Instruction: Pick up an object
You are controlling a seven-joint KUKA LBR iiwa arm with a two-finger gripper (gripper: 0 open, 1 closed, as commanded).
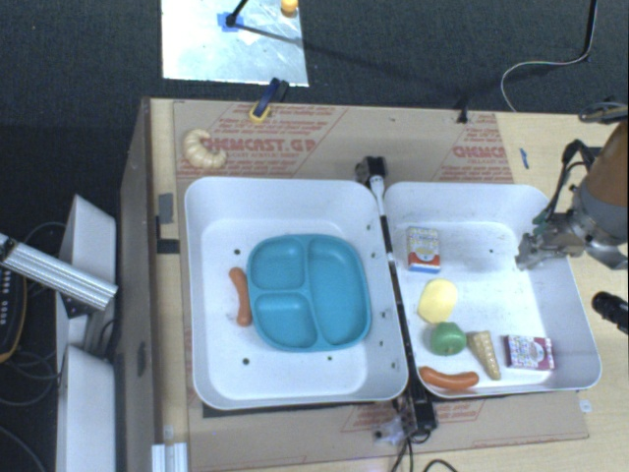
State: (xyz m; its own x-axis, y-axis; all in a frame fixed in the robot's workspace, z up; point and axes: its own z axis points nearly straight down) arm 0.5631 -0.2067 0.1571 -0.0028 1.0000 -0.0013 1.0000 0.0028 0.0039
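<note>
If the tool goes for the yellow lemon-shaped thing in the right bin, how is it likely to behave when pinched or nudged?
The yellow lemon looks rounded and smooth, so it may roll or squirt out of a pinch. It sits close against the green round piece, so a nudge would probably shift that too. It looks like toy food, likely light.

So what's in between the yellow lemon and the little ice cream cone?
In the camera view, a green ball-shaped fruit lies between the lemon and the cone, touching the lemon's lower edge.

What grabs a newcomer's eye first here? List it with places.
The blue divided plate in the left bin stands out, a sausage beside it. The right bin holds small items: a yellow lemon, a green fruit and another sausage. The tool hangs over its right side.
</note>
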